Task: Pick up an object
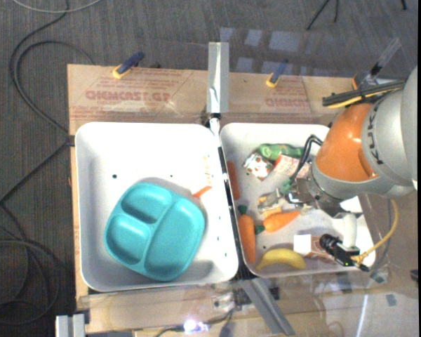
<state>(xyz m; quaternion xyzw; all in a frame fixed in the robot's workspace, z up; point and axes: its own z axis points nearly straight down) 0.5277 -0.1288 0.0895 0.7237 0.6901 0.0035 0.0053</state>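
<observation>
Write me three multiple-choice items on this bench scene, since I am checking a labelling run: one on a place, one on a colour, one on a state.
1. Where is the divided plate?
A. left bin
B. right bin
C. floor

2. What colour is the plate?
A. red
B. teal
C. black

3. How does the banana lie?
A. hanging from the gripper
B. on the plate
C. on the right bin's floor

Answers: 1 A, it sits in the left bin. 2 B, its surface is teal. 3 C, it rests near that bin's front wall.

Right bin: carrot (281, 220) lying slantwise mid-bin; second carrot (246, 238) along left wall; banana (281, 260) flat at near edge; green item (279, 149) and small carton (255, 165) toward far side.
</observation>
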